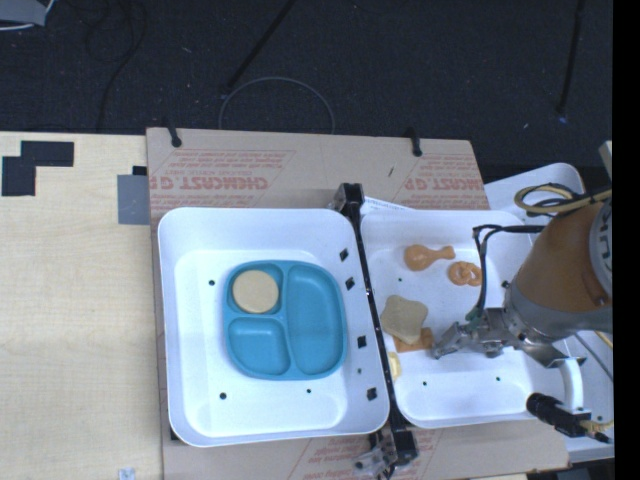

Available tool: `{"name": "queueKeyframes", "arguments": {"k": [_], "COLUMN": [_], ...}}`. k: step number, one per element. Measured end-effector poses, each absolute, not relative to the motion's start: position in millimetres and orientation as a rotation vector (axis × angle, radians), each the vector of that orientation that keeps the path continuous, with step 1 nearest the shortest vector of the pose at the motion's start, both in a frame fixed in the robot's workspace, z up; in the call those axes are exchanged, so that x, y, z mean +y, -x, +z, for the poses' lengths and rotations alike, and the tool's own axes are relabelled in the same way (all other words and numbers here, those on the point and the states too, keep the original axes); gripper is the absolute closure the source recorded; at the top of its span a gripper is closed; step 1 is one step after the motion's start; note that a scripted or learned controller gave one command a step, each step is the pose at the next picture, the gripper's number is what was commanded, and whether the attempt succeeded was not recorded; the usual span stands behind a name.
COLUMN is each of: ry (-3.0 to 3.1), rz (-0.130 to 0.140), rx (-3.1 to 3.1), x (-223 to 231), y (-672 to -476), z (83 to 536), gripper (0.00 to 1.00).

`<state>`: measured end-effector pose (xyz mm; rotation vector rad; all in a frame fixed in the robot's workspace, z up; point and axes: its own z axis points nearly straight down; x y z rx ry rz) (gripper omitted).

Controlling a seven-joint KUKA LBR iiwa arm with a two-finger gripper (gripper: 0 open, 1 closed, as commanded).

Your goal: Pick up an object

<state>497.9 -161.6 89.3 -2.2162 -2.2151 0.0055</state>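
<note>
In the camera view the claw (pixel 452 340) hangs low in the right bin (pixel 470 408), its tips toward the picture's left; whether they are apart or together I cannot tell. The tan bread slice (pixel 404 318) lies just beyond those tips, up and to the left, nearly touching. Two orange pieces (pixel 440 263) sit farther off, above the claw.

Arm: grey with an orange band (pixel 560 258), reaching in from the right, wrist bent low.
Gripper (pixel 447 342): pointing left, close to the surface.
</note>
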Motion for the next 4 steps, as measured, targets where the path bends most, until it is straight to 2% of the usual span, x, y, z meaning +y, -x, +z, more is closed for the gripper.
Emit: {"name": "queueKeyframes", "arguments": {"k": [1, 3, 4], "ry": [2.225, 2.223, 2.221], "rz": [0.004, -0.003, -0.001], "rx": [-2.210, -2.225, -2.223], "x": [-163, -164, -165], "y": [-498.5, -503.4, -504.0], "z": [102, 227, 254], "gripper": [1.00, 1.00, 1.00]}}
